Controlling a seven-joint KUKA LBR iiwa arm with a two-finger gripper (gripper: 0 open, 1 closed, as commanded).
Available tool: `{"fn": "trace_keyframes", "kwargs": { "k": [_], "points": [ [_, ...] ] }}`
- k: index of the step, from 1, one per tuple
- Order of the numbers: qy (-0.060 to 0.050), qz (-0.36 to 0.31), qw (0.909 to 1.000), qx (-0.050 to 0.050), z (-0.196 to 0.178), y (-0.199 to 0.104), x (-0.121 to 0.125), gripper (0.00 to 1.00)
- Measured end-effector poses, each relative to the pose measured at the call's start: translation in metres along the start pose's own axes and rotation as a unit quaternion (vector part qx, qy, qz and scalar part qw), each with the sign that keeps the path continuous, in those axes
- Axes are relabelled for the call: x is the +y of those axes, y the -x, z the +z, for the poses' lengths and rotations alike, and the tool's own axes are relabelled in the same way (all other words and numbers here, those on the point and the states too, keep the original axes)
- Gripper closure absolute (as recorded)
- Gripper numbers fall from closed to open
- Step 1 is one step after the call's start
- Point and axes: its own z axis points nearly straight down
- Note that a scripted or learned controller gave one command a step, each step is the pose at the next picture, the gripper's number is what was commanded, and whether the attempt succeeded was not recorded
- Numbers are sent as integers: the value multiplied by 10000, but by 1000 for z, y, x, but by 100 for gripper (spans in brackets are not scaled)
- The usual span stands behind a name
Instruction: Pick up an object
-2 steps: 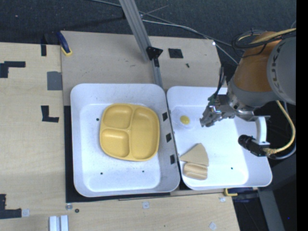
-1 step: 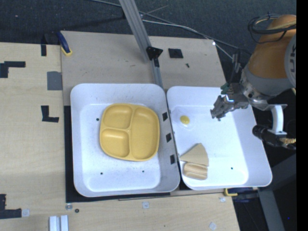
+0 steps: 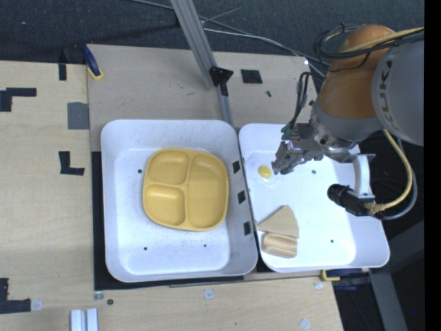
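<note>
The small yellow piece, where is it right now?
The small yellow piece lies in the right bin, near its left wall, just left of the claw.

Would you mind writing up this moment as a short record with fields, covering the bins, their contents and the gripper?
left bin: holds a yellow divided plate, lying flat near the middle
right bin: holds a small yellow piece near its left wall and a tan wedge at its front left
gripper: low over the right bin, just right of the small yellow piece
grasp: nothing seen between the fingers
arm: enters from the right
</note>
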Motion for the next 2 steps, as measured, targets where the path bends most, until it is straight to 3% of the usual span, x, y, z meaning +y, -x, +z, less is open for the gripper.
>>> {"fn": "trace_keyframes", "kwargs": {
  "k": [2],
  "points": [
    [-1,0,10000,-2,4,-109,10,100]
  ]
}}
